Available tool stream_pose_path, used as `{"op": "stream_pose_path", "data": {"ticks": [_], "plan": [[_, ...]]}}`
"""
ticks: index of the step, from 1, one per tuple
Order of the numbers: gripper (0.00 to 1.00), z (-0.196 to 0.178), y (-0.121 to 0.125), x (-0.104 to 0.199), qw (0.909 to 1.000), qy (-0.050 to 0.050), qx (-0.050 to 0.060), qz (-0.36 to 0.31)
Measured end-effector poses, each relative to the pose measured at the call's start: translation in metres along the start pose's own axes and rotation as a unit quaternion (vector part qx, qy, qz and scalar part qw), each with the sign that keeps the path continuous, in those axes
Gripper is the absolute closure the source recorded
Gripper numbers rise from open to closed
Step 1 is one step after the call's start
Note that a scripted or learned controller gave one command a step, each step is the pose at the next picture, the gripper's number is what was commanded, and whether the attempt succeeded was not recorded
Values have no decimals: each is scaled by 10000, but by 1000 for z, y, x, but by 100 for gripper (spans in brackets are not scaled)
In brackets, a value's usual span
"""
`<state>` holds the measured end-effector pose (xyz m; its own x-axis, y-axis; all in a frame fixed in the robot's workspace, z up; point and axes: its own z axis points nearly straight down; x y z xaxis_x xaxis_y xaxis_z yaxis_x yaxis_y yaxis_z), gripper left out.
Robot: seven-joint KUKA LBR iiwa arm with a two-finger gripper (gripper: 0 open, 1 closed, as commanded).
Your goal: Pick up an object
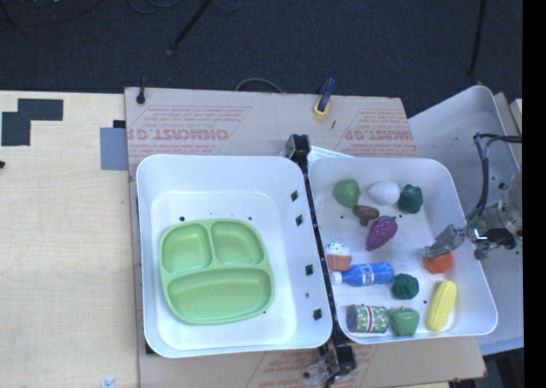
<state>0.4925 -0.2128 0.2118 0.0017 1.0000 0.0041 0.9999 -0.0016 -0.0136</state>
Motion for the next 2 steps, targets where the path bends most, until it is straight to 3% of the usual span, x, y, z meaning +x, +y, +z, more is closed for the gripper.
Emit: {"op": "stream_pose_path", "data": {"ticks": [1, 2], "plan": [[0, -6, 2, 0, 10000, -12, -51, -9], [0, 59, 1, 2, 10000, -1, -26, -17]]}}
